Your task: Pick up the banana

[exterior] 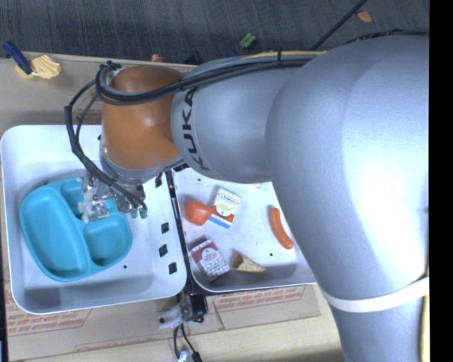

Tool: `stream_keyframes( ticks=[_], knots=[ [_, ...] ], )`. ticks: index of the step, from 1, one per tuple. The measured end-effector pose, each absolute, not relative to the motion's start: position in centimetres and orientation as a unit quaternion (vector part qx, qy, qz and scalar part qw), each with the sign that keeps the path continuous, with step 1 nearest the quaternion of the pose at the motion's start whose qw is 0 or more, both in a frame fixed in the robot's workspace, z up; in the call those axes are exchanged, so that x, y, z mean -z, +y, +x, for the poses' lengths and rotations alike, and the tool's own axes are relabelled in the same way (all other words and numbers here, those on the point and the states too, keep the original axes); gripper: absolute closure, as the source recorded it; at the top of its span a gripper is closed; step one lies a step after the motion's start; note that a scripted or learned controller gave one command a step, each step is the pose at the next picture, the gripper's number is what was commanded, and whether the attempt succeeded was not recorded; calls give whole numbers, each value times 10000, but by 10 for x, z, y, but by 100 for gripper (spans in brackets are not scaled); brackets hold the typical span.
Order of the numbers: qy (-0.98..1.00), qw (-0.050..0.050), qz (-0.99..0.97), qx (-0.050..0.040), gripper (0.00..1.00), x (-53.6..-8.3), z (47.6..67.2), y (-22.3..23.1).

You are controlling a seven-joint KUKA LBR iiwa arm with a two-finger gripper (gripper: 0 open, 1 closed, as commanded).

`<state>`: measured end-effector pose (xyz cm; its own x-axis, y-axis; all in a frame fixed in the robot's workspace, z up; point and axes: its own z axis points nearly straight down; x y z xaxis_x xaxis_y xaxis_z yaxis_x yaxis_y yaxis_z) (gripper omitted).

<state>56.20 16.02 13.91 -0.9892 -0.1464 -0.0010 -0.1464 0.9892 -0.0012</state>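
Where the banana lies, you cannot tell. Your gripper (106, 202) hangs over the turquoise plastic divided tray (60, 232), above its upper right compartment; whether the claw is spread or pressed together cannot be told from here. The tray sits in the left shallow white bin (15, 164). To the tray's right, in the second white bin (283, 266), you have an orange carrot-shaped toy (198, 213), a small white carton (227, 202), a red box (210, 260), a tan wedge (249, 264) and an orange sausage-shaped piece (281, 227).
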Motion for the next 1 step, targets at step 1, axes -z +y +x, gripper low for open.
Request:
stream_keyframes(
  ticks=[1],
  knots=[
    [9956, 4, -938, 3, 100, -212, 492, 192]
  ],
)
